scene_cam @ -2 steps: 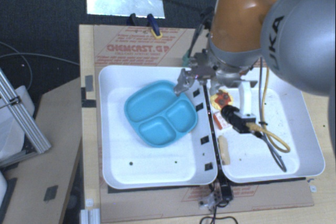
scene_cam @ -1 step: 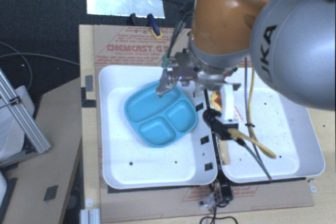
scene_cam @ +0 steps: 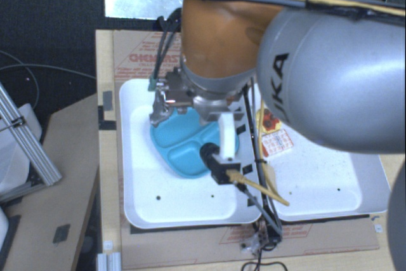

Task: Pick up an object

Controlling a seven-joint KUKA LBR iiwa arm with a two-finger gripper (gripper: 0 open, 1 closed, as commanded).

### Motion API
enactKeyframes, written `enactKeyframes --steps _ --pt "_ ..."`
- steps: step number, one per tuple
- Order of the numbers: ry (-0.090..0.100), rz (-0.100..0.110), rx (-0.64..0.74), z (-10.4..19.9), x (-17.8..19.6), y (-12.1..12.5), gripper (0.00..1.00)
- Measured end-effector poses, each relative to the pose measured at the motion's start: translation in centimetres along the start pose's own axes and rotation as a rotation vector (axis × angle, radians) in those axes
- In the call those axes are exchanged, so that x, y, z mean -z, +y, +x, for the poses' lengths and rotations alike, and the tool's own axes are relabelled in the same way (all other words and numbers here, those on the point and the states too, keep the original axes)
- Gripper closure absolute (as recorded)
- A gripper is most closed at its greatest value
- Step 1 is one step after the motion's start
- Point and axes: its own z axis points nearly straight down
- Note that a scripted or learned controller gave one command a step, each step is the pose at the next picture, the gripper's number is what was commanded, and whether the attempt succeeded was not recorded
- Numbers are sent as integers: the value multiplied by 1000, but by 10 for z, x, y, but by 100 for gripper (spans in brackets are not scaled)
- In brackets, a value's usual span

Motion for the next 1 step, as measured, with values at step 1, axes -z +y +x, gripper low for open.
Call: enactKeyframes --steps 1 --pt "5 -15 -2 -3 198 16 0"
